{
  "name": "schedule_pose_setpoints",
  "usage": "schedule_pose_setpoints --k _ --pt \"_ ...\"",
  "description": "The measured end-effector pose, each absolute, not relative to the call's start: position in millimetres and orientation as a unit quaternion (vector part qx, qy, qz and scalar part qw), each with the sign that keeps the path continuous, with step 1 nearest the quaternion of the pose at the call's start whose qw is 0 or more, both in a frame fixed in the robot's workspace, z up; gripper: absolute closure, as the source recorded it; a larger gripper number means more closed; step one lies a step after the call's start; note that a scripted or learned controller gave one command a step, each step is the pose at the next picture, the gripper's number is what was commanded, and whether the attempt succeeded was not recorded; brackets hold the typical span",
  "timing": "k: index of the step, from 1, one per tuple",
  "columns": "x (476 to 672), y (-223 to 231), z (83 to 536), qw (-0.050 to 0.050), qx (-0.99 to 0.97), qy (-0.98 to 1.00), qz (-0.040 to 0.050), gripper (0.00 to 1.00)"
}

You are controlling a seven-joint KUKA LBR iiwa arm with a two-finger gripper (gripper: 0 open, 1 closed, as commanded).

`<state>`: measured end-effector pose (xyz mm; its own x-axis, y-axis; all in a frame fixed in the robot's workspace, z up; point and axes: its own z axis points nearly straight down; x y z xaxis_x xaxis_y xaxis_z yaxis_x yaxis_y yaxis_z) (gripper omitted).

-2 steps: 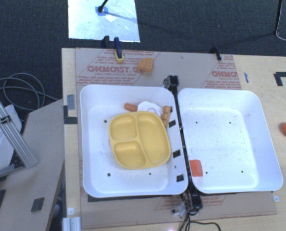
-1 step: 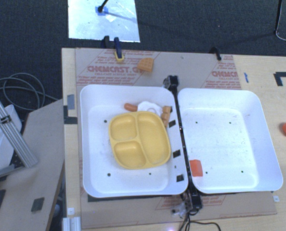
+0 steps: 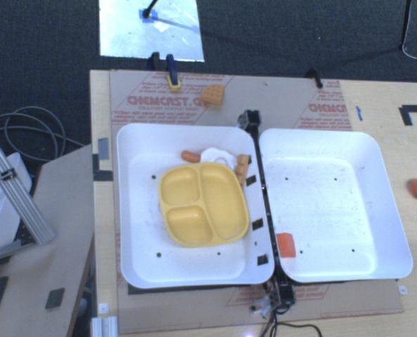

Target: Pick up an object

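Starting in the left bin (image 3: 135, 209), a yellow divided plate (image 3: 201, 206) is lying flat, probably light, stiff and slick, with only its rim offering a hold. Moving right, a red-orange block (image 3: 286, 244) is sitting in the right bin (image 3: 377, 258), likely small and rigid, and best pinched across its sides. I cannot tell whether the hand is released or clenched. As it reaches in from the right, I'm judging the block the nearer pick.

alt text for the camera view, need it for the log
Two shallow white bins sit side by side on a bench: the left bin holds a yellow divided tray with a small orange sausage-shaped piece and a white item behind it, and the right bin holds an orange block in its near left corner.
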<state>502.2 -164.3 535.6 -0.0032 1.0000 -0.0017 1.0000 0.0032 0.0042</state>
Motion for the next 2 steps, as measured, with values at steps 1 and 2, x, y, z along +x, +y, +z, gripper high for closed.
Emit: schedule_pose_setpoints --k 1,2 --pt "502.2 -164.3 535.6 0.002 0.706 0.708 0.0009 0.00" --pt "502.2 -164.3 535.6 0.002 0.706 0.708 0.0009 0.00"
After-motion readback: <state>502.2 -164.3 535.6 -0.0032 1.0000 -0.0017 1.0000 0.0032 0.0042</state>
